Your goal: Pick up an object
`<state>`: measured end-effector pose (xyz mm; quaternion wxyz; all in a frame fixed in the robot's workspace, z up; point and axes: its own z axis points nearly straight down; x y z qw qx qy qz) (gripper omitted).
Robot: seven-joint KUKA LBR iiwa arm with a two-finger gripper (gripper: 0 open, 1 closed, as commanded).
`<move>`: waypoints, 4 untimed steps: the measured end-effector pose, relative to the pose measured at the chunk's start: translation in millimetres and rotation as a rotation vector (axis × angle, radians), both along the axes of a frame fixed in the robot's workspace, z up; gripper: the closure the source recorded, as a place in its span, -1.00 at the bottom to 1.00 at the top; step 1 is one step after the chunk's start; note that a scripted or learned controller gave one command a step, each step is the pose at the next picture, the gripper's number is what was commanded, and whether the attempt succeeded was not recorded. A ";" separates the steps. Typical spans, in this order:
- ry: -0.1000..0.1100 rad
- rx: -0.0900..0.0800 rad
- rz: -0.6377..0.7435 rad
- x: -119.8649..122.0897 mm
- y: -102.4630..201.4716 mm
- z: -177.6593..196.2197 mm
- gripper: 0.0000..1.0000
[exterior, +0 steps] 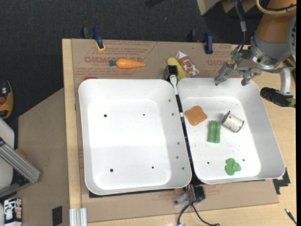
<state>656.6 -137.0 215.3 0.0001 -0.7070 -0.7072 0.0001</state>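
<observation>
White right bin (263, 121) holds the candidates: orange piece (195, 115), green block (214, 132), metal can (232, 123), green cluster (232, 166). Gripper (234, 75) hovers over its far edge, fingers spread, gripping nothing, seemingly poised to descend.

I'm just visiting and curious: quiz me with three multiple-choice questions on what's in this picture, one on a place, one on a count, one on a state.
1. Where does the toy carrot lie?
A. in the left bin
B. on the board behind the bins
C. in the right bin

2. How many green things lie in the right bin?
A. two
B. none
C. five

3. What are the fingers of the gripper doing?
A. clamping the carrot
B. spread apart, holding nothing
C. gripping the tan piece

Answers: 1 B, it rests on cardboard; 2 A, a stalk and a leafy piece; 3 B, a bare gap shows between them.
</observation>
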 end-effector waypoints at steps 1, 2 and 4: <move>-0.023 -0.002 0.007 12.6 48.0 158.8 -1.00; -0.015 0.003 0.011 -1.7 137.9 249.4 -1.00; 0.004 -0.001 -0.006 -68.2 87.6 232.0 1.00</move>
